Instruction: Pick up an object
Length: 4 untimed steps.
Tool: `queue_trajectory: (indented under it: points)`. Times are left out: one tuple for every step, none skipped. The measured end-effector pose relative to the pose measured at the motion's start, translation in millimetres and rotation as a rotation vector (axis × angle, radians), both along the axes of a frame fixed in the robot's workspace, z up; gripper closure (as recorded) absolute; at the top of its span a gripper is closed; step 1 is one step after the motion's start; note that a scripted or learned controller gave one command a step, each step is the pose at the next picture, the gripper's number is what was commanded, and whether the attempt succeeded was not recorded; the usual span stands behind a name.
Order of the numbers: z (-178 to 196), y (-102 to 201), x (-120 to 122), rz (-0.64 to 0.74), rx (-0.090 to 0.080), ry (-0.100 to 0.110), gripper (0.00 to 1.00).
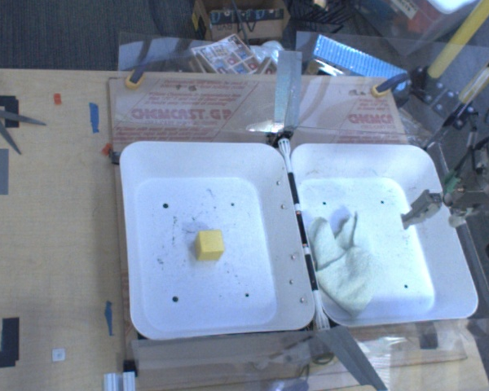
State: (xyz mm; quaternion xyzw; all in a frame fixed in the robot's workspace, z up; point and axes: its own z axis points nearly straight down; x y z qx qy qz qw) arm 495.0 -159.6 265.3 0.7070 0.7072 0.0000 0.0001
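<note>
A yellow block (209, 245) lies near the middle of the left bin (147, 169), in the lower centre of the frame. A crumpled white cloth (341, 263) lies in the right bin (407, 165), against its left wall. The pincer (420, 209) hovers at the right of the frame, above the right bin's right half, apart from the cloth and grasping nothing; whether it is released or clenched I cannot tell. Both bins sit on the tan worktop (49, 243).

yellow block (209, 245), white cloth (340, 269)
</note>
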Motion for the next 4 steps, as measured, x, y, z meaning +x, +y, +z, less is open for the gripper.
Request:
queue_trajectory:
  points:
    - [-146, 54, -7, 0.088, 0.001, 0.0, 0.0]
    - [-175, 62, -3, 0.019, 0.001, -0.007, 0.0]
    - [-175, 65, 4, -0.088, 0.0, -0.013, 0.0]
    - [-164, 65, 6, -0.09, 0.002, -0.018, 1.0]
